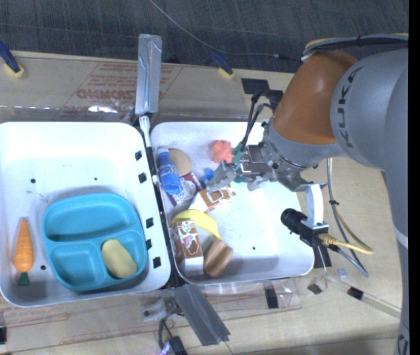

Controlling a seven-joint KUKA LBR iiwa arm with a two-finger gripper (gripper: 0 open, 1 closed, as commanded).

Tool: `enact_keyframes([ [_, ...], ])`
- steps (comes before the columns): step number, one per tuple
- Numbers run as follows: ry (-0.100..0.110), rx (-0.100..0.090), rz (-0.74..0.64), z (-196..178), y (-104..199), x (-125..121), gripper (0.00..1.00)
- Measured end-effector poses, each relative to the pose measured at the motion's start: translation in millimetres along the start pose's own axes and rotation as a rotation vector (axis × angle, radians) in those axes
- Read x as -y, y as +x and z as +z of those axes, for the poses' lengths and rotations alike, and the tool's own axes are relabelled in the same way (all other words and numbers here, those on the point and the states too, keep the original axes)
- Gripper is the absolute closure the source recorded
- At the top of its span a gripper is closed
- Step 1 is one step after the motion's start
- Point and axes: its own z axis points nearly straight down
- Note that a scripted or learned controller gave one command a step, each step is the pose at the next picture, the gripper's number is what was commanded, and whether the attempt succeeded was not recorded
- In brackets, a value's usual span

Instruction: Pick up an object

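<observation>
Claw (228, 172) is hovering over the right bin (269, 251), its grip state impossible to tell. Crowded water bottle (168, 174) and snack packet (216, 196) are risking a glancing miss.

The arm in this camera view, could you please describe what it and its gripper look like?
The arm is bulky and rounded, with grey casing and a broad orange band above the wrist. Dark lettering runs along the grey shell beside the band. Thin black cables loop from the wrist down to the gripper, a small assembly of silvery metal and black parts.
</observation>
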Motion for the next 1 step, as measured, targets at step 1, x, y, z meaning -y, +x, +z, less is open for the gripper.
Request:
enact_keyframes([
  [1, -0.005, 0.003, -0.03, -32.5, -54.9, -36.1, 0.0],
])
